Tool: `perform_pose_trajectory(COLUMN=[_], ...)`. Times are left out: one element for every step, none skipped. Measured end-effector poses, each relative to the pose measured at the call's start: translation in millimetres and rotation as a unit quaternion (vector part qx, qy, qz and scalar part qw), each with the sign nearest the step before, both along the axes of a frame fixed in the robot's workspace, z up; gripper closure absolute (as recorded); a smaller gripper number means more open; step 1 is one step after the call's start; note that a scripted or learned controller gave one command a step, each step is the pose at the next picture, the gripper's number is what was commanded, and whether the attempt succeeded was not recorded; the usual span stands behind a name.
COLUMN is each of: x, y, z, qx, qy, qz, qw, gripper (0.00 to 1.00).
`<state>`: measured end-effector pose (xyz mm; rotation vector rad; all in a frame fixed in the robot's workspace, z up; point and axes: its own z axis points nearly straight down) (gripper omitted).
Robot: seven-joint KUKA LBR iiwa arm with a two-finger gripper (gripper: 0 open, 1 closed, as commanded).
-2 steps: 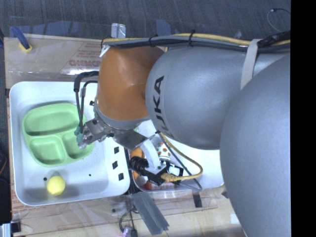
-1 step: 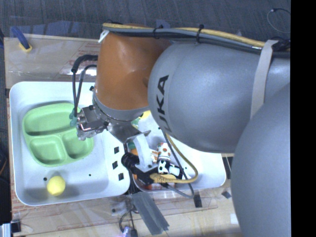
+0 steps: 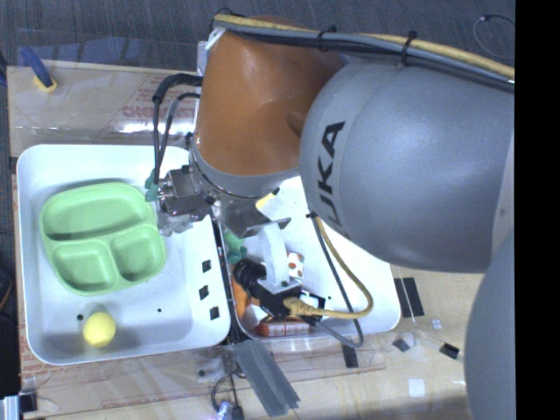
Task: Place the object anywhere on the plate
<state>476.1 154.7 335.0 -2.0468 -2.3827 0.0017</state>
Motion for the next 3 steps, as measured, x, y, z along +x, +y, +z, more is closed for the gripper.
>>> perform_pose_trajectory(x=[-1.2,0.6,0.0], y=[33.5,-68.7,-64.3], z=[-68.3,1.0,49.0], qx=[-0.0013,0.0001,-0.0005], qy=[0.003,0.000,0.000], qz=[-0.001,-0.100,-0.275], qw=[1.0000,0.9950,0.9616], gripper=[1.00,1.00,1.00])
